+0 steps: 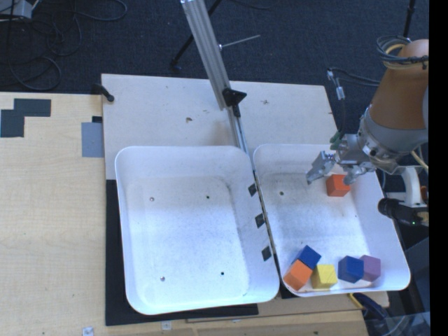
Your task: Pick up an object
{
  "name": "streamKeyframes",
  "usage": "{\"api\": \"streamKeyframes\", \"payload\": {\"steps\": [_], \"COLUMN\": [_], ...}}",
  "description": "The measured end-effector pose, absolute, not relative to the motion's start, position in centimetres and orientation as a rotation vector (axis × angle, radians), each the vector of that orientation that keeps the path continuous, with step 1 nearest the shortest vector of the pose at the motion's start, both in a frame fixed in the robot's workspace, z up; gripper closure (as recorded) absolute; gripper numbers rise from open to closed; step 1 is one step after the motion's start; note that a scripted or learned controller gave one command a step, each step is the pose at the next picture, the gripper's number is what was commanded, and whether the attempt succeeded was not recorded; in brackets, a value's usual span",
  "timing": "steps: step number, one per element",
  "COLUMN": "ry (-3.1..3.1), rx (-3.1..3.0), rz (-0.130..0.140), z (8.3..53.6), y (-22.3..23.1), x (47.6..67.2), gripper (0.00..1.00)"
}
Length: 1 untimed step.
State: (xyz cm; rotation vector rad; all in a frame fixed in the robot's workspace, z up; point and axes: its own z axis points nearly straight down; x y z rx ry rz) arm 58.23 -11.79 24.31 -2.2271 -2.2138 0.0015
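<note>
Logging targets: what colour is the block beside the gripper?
Red-orange block, clearest in the camera view.

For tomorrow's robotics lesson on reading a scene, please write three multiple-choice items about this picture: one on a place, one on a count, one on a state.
1. Where are the blocks?
A. left bin
B. right bin
C. on the bench

2. How many blocks lie in the right bin's near corner?
A. three
B. five
C. seven

3. How does the red-orange block lie?
A. alone, below the gripper
B. stacked on the yellow block
C. in the left bin

Answers:
1 B: all blocks sit in the right bin.
2 B: orange block, blue block, yellow block, dark blue block, purple block.
3 A: the red-orange block lies apart from the cluster, by the gripper.
</note>
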Motion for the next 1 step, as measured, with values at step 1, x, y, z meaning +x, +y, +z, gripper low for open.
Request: {"api": "streamKeyframes", "payload": {"steps": [1], "ry": [-2.225], "rx": [-2.230], "rz": [-0.003], "z": [34.08], "y": [-17.93], "x": [59.17], "gripper": [0.00]}}
